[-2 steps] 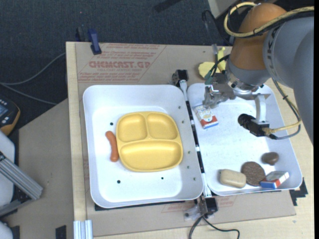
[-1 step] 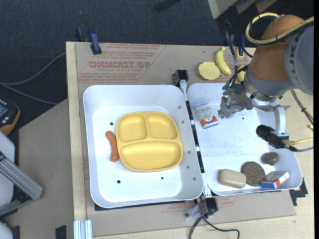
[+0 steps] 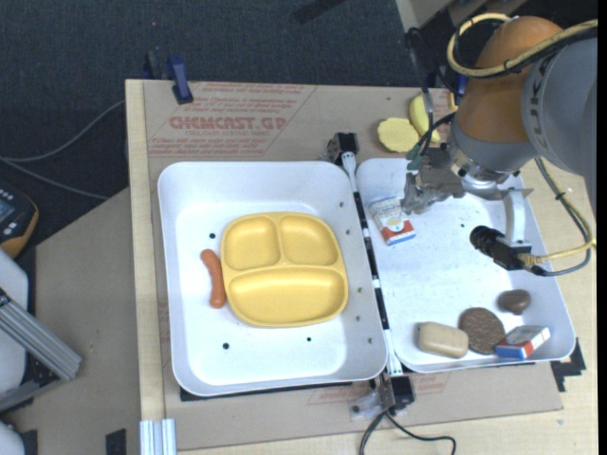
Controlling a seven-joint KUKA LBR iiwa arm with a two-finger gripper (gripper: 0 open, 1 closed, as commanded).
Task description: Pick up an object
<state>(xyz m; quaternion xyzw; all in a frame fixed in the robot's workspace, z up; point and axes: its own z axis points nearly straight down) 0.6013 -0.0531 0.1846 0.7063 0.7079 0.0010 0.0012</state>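
Mostly, the end effector (image 3: 414, 200) was masked by the grey wrist and the orange band above it, so whether it was open or closed could not be told. It was seen low over the far part of the right bin (image 3: 446, 282), close to that bin's inner wall. Just beneath it, slightly toward the view's left, a small white carton (image 3: 396, 226) with red and blue print was seen lying on the bin floor. Whether the two were touching could not be made out, and the print was too small to be read.

Well apart from the end effector, toward the near corner of the same bin, four things were gathered: a tan oblong block (image 3: 443, 339), a dark brown disc (image 3: 484, 328) just beside it, a small brown oval (image 3: 515, 301), and a red, white and blue box (image 3: 524, 342) set against the rim.

Behind the end effector, past the bin's far wall, a yellow lump (image 3: 396, 135) was seen on the desk (image 3: 152, 254), its right side crossed by cables and cut off by the arm.

Farther to the view's left of the end effector, a yellow divided plate (image 3: 285, 268) was laid in the left bin (image 3: 190, 349). An orange sausage (image 3: 214, 278) was placed just beside the plate's far edge.
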